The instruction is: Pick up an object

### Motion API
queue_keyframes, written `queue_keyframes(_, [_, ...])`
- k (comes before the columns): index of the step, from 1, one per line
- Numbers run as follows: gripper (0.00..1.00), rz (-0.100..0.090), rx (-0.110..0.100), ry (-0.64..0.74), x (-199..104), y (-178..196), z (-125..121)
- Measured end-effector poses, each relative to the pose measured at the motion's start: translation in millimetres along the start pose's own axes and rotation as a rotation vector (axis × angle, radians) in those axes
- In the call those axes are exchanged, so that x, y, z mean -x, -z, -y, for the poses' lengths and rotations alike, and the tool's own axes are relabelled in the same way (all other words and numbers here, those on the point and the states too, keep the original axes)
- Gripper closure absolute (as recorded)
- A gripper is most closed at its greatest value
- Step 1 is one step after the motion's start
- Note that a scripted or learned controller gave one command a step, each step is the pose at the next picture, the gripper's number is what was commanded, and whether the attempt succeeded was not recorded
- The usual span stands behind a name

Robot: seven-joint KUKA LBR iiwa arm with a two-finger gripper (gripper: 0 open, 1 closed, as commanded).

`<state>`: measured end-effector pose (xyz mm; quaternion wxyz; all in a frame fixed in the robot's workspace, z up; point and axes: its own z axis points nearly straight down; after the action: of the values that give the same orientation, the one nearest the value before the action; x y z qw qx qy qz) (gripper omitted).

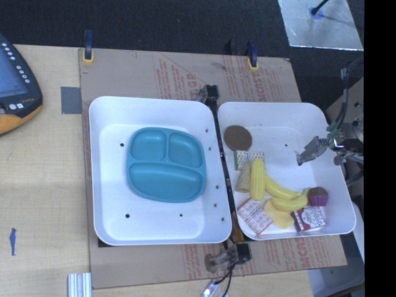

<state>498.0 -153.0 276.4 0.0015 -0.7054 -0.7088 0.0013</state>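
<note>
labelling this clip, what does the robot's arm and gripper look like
At the right edge, over the right white bin, is a small grey metal gripper with thin dark fingers, fixed to a grey-and-black wrist with a small green spot and dark cables beside it.

Blue divided plate [166, 164]: smooth matt plastic. White bins [111, 228]: glossy plastic. Bench [43, 184]: pale wood. Banana [286, 193]: probably plastic.
</note>
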Motion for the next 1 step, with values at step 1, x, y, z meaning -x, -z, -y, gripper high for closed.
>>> queue_keyframes(1, [0.0, -0.002, -0.005, 0.008, -68.5, -89.4, -35.5])
